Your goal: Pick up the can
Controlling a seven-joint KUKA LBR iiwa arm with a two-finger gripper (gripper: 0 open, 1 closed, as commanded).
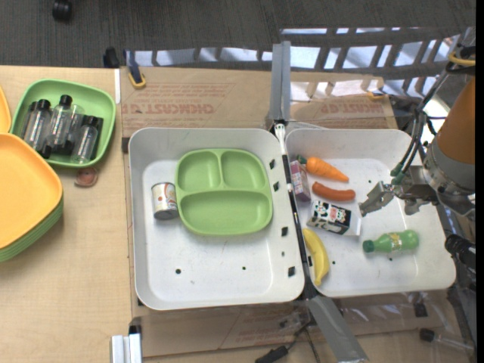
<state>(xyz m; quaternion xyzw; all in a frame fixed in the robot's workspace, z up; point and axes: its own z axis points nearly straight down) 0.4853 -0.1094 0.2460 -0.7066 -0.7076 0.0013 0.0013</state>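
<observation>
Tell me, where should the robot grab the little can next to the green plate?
Probably around its round middle, coming straight down. The can lies on its side in the left bin, hugging the green divided plate on its right. Fingers fit best over its curved sides, not the plate side. The gripper is over the right bin.

You've got a shiny metal can (164,200) w/ paper label, matt green plastic tray (224,191), glossy white plastic bins (219,282), cardboard (197,100) underneath.
</observation>
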